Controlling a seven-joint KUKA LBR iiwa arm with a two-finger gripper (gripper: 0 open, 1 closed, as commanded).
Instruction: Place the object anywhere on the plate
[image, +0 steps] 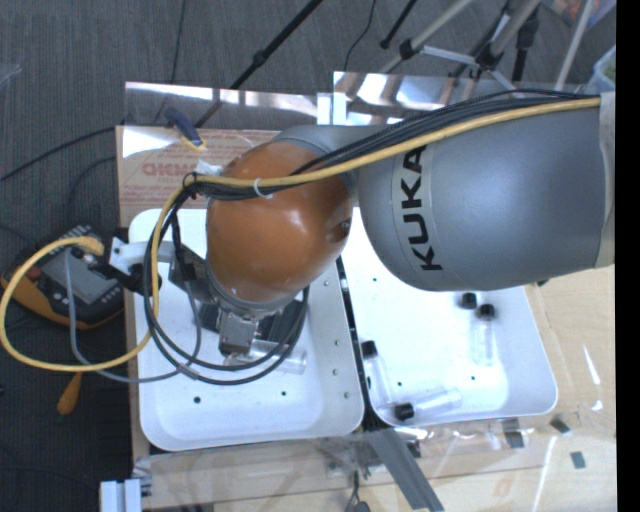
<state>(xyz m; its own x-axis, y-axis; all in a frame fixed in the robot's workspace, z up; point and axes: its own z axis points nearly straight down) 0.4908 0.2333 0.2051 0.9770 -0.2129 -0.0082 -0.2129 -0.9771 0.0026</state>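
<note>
My arm reaches in from the right, and its orange band (270, 225) hangs over the left bin (180, 410). Below the band, the gripper (240, 338) points down into the middle of that bin, close to its floor. A dark curved shape (297, 318) peeks out just right of the gripper; it may be the plate's edge, and most of it is hidden by the wrist. A clear piece (285, 355) lies on the bin floor by the gripper. Whether anything is in the gripper is hidden.
The right bin (530, 385) holds several clear tubes with black caps, such as one tube (482, 338) and another (432, 404) near its front wall. Black and yellow cables (150, 330) loop over the left bin's left side. An orange pendant (70, 285) lies left of the bench.
</note>
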